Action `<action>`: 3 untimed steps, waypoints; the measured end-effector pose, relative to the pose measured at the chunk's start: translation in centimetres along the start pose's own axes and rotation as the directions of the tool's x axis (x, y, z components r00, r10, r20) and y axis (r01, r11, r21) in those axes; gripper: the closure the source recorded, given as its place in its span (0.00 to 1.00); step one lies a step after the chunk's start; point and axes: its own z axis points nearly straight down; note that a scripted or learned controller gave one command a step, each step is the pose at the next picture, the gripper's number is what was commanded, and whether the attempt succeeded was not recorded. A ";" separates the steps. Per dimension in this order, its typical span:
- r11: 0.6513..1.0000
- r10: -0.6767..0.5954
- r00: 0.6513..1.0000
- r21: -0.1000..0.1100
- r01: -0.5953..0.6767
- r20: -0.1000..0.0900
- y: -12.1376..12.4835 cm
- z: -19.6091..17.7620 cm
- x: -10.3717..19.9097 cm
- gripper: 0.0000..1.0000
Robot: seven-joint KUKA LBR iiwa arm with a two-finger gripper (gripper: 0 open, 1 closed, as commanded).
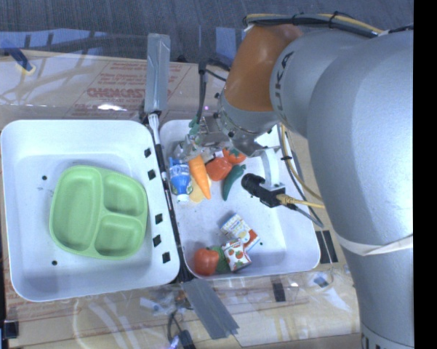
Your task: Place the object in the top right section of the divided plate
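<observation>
Tool (203,138), grip state unclear, hangs over an orange toy carrot (198,177) beside the green divided plate (98,211).

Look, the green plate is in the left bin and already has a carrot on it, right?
Not quite. The green plate is in the left bin, but the carrot isn't on it. The camera view shows the carrot lying in the right bin with the other toys, and nothing on the plate.
</observation>
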 end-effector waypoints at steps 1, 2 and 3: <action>0.999 0.051 0.999 -0.005 -0.051 0.002 -1.8 -15.0 -11.1 1.00; 1.000 0.029 1.000 0.006 -0.029 -0.002 -5.1 5.9 -16.7 1.00; 0.948 -0.318 0.948 0.008 0.318 -0.004 2.6 6.7 -17.6 1.00</action>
